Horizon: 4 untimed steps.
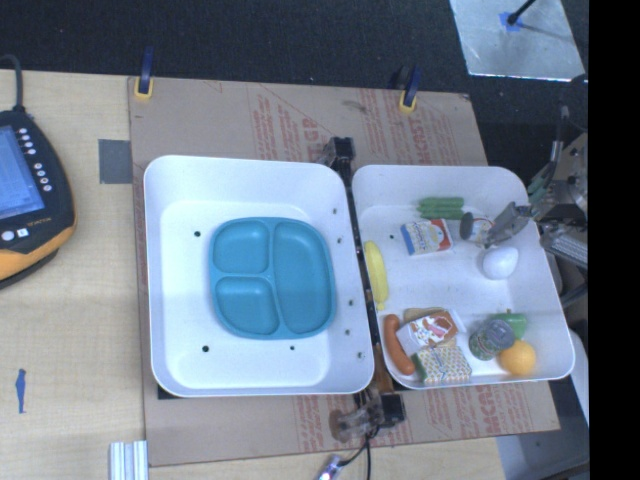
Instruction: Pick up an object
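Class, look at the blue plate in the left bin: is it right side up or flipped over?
Right side up. The blue plate lies flat in the left bin with its three compartments facing the camera.

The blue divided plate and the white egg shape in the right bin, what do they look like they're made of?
The blue plate looks like moulded plastic with a matte finish: uniform colour, soft rounded compartment ridges, no sharp glare. The white egg looks smooth and slightly glossy, likely plastic toy food, though the material can't be confirmed from this view.
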Motion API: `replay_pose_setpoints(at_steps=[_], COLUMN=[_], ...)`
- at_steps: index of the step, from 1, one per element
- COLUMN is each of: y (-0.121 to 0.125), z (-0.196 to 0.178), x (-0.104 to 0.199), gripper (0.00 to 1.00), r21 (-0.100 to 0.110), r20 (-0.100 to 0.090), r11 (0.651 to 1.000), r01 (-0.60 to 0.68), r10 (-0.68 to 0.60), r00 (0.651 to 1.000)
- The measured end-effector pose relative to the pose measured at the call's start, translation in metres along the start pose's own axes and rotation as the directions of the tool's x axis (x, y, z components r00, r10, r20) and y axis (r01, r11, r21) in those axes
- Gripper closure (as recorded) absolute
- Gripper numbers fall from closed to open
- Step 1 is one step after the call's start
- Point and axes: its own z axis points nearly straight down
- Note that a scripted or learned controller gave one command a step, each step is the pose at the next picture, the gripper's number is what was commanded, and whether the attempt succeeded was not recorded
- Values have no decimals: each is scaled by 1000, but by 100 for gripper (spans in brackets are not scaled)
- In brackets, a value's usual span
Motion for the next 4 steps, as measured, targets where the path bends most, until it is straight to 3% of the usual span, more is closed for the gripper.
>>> replay_pose_setpoints(at_steps=[1, 2, 3, 4], y=[27, 101, 118, 110], z=[135, 148, 148, 147], x=[8, 60, 83, 68], gripper=[0, 0, 0, 0], r21=[-8, -9, -8, -8], r20=[-8, 2, 1, -1], r11=[1000, 1000, 1000, 1000], r01=[7, 2, 0, -1], r10=[-7, -2, 0, 0], r00=[1000, 1000, 1000, 1000])
